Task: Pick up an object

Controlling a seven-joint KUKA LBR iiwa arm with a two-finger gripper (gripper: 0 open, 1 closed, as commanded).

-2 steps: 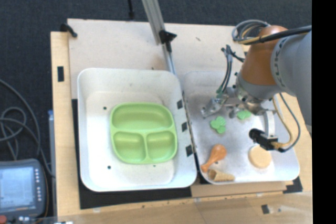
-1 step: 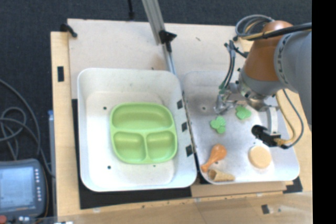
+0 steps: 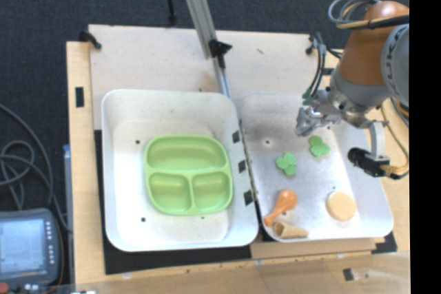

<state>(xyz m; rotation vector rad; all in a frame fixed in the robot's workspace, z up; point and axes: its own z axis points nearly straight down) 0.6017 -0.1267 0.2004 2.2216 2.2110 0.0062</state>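
Gripper (image 3: pixel 308 122) down low over the far part of the right bin (image 3: pixel 365 213), hard to tell whether open or shut from up here, nothing visibly caught in it, grey arm (image 3: pixel 365 58) with its orange band reaching in from the right. Just beside the tip, a small green piece (image 3: pixel 318 147), then a second green piece (image 3: pixel 286 163) a little further toward the bin's middle; nearer the front edge an orange spoon-like toy (image 3: pixel 283 204), a waffle cone (image 3: pixel 290 231) against the front wall and a round tan disc (image 3: pixel 340 206). Over in the left bin (image 3: pixel 120 148), a green divided plate (image 3: pixel 188 174) lying flat, well apart from all of it.
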